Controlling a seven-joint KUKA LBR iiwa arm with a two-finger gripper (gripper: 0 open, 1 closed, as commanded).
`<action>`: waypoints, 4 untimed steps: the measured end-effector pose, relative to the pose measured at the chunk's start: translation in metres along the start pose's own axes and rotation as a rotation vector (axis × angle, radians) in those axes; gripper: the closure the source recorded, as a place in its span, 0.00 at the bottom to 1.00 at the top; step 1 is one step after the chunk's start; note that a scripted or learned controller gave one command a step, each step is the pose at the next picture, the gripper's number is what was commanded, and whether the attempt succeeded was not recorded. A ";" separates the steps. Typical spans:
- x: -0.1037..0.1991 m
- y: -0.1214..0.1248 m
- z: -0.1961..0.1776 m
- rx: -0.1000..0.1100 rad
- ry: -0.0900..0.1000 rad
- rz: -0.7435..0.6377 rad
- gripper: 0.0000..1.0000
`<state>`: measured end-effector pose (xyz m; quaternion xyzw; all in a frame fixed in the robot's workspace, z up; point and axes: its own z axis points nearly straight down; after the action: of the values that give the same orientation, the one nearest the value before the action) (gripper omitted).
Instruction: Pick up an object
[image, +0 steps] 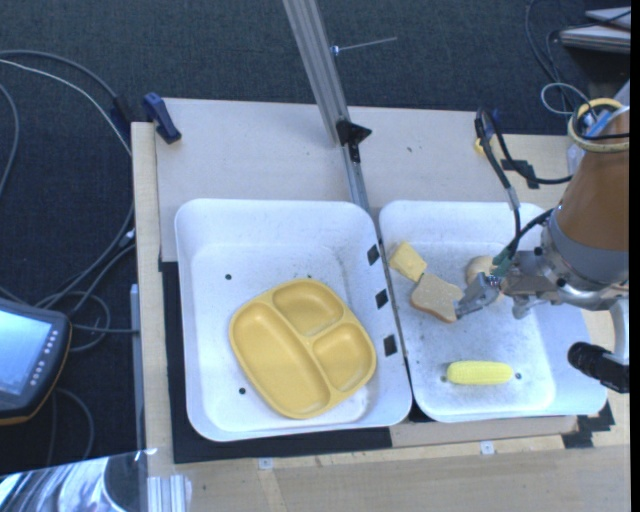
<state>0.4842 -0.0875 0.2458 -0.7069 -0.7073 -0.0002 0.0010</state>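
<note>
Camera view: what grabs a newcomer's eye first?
The yellow divided tray in the left bin. Then the gripper low in the right bin, at the edge of a tan bread-like piece, with a yellow corn cob nearer the front.
</note>
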 end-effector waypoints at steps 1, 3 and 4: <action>0.000 0.000 0.000 -0.001 -0.001 0.000 0.00; -0.006 0.001 0.090 0.006 0.001 0.001 0.00; -0.001 -0.004 0.152 0.008 0.002 0.000 0.00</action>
<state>0.4801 -0.0884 0.0941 -0.7070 -0.7072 0.0020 0.0043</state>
